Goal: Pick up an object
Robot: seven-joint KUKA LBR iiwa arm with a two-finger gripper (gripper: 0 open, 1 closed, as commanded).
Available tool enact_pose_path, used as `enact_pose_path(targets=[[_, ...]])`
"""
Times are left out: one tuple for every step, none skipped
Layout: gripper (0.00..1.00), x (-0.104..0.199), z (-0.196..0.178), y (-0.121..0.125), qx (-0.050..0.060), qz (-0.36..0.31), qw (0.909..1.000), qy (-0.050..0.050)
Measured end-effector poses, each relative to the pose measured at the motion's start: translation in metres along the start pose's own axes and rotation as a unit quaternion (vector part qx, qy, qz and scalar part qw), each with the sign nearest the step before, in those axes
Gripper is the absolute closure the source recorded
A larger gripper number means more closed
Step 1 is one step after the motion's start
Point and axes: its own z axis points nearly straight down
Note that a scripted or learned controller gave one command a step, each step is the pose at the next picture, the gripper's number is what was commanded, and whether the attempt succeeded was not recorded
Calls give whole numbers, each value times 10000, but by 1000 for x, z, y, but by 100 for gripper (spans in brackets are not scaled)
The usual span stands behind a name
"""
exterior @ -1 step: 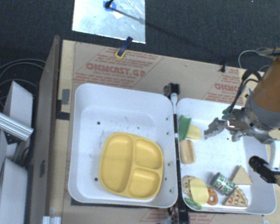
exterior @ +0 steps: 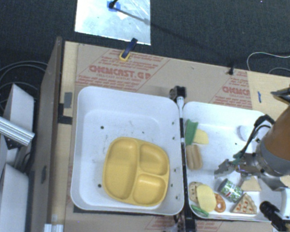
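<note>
On your left, the yellow divided tray [exterior: 137, 171] lies alone in the left bin [exterior: 91, 106]. In the right bin [exterior: 223, 117] the gripper [exterior: 231, 173] hovers just above the small green can [exterior: 230, 190] with its fingers spread and nothing between them. So the pick is still to do, I'd judge. The can lies on its side near the bin's front edge, long axis running left-up to right-down.

Dark carpet floor [exterior: 26, 14], shiny foil sheet [exterior: 114, 9] top centre, black cables [exterior: 5, 77] left, cardboard-covered bench [exterior: 140, 73], even overhead light
</note>
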Motion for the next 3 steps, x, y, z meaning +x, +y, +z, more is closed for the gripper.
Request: enact_pose_path(targets=[[0, -34, -77, 5, -83, -14, 10000, -28], [0, -29, 47, 2, 6, -23, 10000, 7], [0, -30, 82, 96, -72, -57, 10000, -14]])
